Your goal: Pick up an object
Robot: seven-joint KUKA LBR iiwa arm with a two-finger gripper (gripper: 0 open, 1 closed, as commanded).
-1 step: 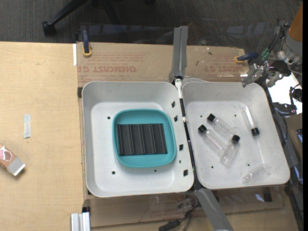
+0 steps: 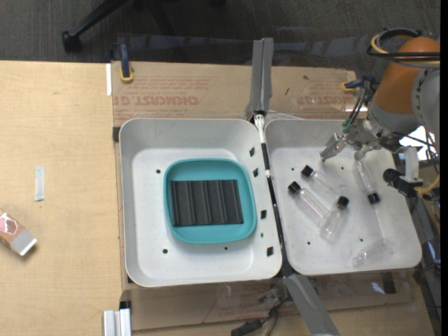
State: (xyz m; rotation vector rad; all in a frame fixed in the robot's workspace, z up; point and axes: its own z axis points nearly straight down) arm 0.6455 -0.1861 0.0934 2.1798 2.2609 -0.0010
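Observation:
Several clear vials with black caps lie in the right white bin [image 2: 392, 257]. One vial [image 2: 310, 196] lies near the bin's middle, another [image 2: 333, 220] just below it, and a third [image 2: 365, 179] slants towards the right wall. A capless clear vial [image 2: 369, 251] rests near the front right corner. My gripper [image 2: 344, 152] hangs over the back of this bin, above and apart from the vials. Its fingers are spread open with nothing between them.
The left white bin [image 2: 140, 187] holds a teal tray [image 2: 208, 201] with a dark ridged insert. A grey divider [image 2: 263, 82] runs between the bins. Cardboard [image 2: 182, 93] lies behind them. On the wooden bench at left sit a small packet [image 2: 15, 234] and a grey strip [image 2: 39, 184].

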